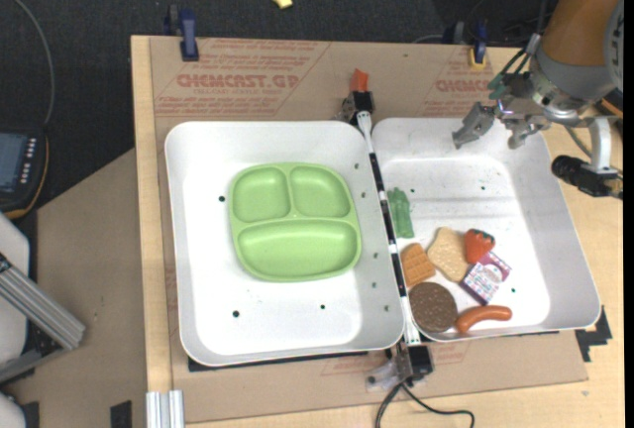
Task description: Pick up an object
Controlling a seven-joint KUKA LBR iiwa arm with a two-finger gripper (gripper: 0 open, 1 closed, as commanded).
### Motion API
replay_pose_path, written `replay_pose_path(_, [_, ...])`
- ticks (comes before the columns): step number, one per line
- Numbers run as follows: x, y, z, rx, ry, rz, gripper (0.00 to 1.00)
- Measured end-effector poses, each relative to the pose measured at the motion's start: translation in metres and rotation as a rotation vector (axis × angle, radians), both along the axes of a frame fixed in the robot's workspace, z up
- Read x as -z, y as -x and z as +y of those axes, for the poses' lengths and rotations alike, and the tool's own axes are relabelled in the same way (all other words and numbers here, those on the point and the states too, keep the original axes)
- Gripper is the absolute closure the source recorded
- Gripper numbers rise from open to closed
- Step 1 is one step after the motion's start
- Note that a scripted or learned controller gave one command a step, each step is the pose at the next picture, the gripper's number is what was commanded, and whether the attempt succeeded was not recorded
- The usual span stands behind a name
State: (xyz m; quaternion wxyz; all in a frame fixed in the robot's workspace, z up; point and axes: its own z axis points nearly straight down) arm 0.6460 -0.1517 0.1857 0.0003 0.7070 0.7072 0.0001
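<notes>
The grey two-finger tool [497, 125] hangs spread wide over the right white bin's [555, 218] bare far edge, holding nothing. The toy food pile [458, 275] crowds its near-left corner, well apart.

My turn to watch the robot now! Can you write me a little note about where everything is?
End effector: open, holding nothing, above the far end of the right bin.
Toys sit at that bin's near end: green piece, waffle, bread, strawberry, purple packet, brown disc, sausage.
Left bin: green divided plate.
Done: nothing picked yet.
Left: descend, grasp one toy, lift.
</notes>
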Motion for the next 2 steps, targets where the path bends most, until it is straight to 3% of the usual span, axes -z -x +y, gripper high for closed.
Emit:
replay_pose_path(1, [0.072,0.063,0.012,0.002,-0.003,0.012,0.0])
replay_pose_path(2, [0.098,0.111,0.013,0.004,-0.002,0.002,0.0])
